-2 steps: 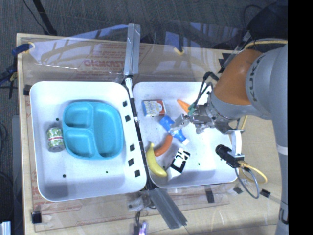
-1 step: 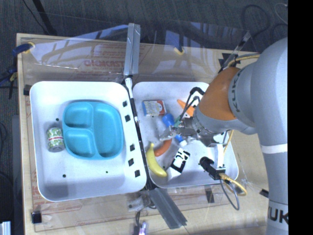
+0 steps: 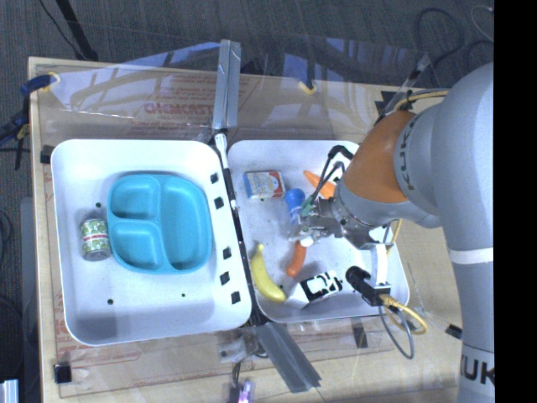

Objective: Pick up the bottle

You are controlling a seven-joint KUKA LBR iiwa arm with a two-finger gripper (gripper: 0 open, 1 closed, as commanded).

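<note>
Two white bins (image 3: 75,309) sit on the bench, with one blue divided tray (image 3: 159,222), one can (image 3: 95,237), one banana (image 3: 267,280), one carton (image 3: 263,184).

In the left bin (image 3: 67,309), a divided tray (image 3: 159,222) sits right of a can (image 3: 95,237); in the right bin (image 3: 252,154), a banana (image 3: 267,279) lies left of a carrot (image 3: 295,260), a carton (image 3: 263,184) behind both.

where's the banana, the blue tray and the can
banana (image 3: 267,277), camera view, middle of its curved body
blue tray (image 3: 159,222), camera view, central divider
can (image 3: 95,237), camera view, its labelled side
</note>
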